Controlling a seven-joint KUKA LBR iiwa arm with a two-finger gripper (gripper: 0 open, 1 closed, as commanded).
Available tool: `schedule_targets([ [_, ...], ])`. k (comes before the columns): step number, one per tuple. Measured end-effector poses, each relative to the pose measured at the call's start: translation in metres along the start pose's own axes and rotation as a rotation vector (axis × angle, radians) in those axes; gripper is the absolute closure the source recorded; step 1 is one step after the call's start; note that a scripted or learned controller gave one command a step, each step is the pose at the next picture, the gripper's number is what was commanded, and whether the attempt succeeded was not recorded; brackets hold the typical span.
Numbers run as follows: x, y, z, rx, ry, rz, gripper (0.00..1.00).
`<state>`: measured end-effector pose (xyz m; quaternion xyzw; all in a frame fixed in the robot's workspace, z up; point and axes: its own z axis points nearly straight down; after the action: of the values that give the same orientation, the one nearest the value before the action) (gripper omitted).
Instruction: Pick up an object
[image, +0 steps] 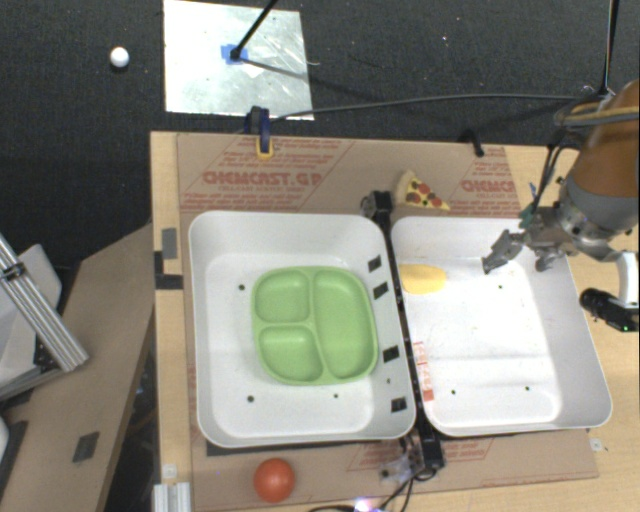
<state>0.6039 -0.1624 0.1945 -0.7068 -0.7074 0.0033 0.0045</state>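
Yellow object (423, 279): small, flattish, pale yellow; lies on the floor of the right bin (500, 395), in its upper left part, close to the wall shared with the left bin. Nothing touches it.

Tool (520, 250): hangs over the upper right part of the right bin, to the right of the yellow object and well apart from it. Its grey fingers spread apart, one toward the yellow object, one away; nothing between them. The tool is open.

Arm (600, 170): grey with an orange band, above the tool, at the right bin's upper right corner.

Left bin (290, 235): white, touching the right bin's left side. Holds a green tray (314, 324) with three compartments, near its middle.

Pizza slice (422, 192): toy, on the desk (300, 170) just beyond the right bin's upper left corner.

Red ball (274, 479): on the desk's front edge, below the left bin, well apart from the right bin.
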Motion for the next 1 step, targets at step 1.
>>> schedule_targets([
  [1, 0.0003, 0.0029, -0.0073, -0.012, -0.002, -0.003, 0.0],
])
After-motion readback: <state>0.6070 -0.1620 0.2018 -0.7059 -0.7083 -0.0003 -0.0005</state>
